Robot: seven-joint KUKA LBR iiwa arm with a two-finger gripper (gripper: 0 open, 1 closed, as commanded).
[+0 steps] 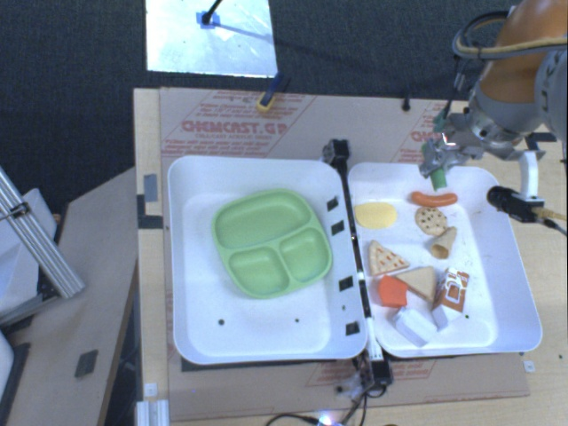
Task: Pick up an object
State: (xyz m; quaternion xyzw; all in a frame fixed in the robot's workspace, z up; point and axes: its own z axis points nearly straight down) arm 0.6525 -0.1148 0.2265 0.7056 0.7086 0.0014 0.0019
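We take the green piece (438, 181) as the thing in play: a small green object sits right at the tip of the gripper (437, 169), near the far edge of the right bin (515, 264), just above the sausage (434, 199). It appears to sit between the fingers, lifted off the floor of the bin, though at this size we cannot say how firmly it is pinched or how wide the fingers stand; we judge them closed on it. So the step in hand looks like the lift after a grasp, or the very end of the grasp itself. Around it, going outward, we see a round cookie (431, 220) and a cone (443, 240) toward the bin's middle, a yellow disc (376, 214) by the bin's left wall, then a pizza slice (386, 258), a wedge (420, 282), an orange block (392, 292), a small carton (453, 289) and white blocks (414, 325) toward the near edge. In the left bin (191, 264) a green tray (271, 242) lies near the middle. What the next move calls for, in our judgement, is a straight rise clear of the sausage and the far wall, slow enough that a thin hold on so small a piece does not slip.
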